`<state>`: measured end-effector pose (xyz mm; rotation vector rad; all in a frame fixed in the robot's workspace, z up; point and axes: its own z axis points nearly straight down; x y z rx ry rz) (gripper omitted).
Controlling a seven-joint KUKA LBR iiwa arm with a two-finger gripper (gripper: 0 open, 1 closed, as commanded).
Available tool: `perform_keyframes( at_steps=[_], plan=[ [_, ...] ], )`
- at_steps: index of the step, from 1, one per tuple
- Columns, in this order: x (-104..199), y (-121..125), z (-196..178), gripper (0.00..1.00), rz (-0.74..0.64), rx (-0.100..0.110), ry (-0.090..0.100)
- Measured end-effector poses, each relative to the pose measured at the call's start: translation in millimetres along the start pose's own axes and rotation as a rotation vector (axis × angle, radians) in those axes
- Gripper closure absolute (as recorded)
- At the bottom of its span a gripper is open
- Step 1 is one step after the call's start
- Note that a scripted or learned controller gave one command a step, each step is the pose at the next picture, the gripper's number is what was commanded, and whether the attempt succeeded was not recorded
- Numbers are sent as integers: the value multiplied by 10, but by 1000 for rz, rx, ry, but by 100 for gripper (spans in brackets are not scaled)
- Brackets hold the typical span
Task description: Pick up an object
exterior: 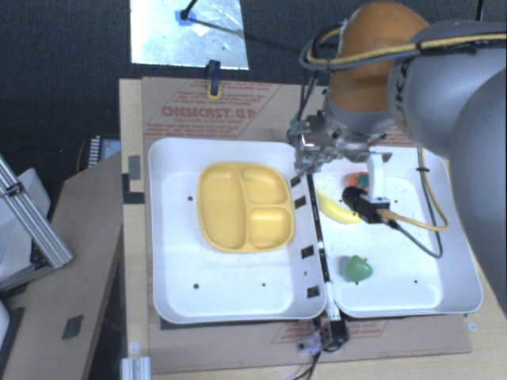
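yellow banana point(333, 207) partly hidden by arm point(451, 85); orange thing point(358, 178) mostly covered

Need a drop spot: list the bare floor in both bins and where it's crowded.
Free: left bin floor around the yellow plate, widest toward its near rim; right bin right of the green object. Crowded: right bin's far left, by the tool and banana.
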<state>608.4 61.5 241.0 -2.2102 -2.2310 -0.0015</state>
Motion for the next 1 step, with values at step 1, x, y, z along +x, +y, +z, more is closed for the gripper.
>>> perform_keyframes(
  at_steps=[1],
  plan=[
    [488, 22, -16, 100, 0, -2, 1]
  ],
)
